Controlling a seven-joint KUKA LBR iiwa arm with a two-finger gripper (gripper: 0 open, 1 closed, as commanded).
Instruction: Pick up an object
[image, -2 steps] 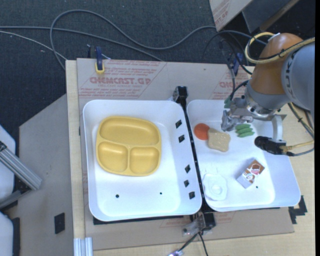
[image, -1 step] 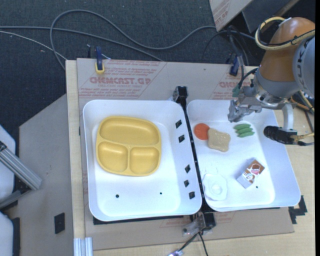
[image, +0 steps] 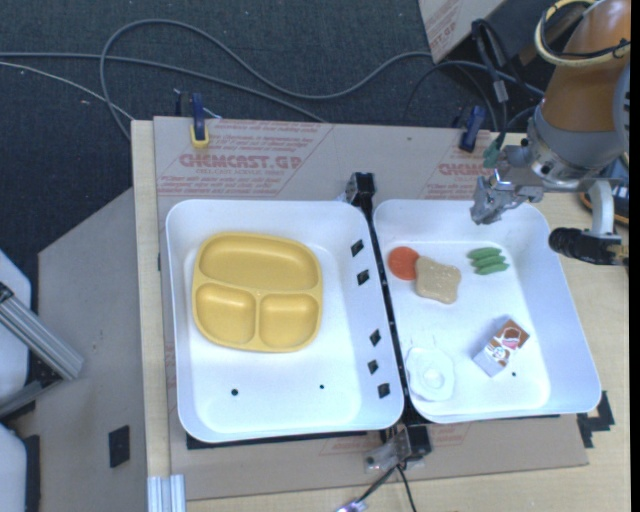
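Hovering at the right white bin's (image: 560, 300) far edge, the gripper (image: 490, 208) hangs with finger state impossible to tell; below lie green pea pods (image: 488, 260), a tan bread slice (image: 438, 280) and an orange-red disc (image: 403, 263)

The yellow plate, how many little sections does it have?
3. The yellow plate sits in the left bin: one long section across its far side, and two smaller ones side by side along its near side.
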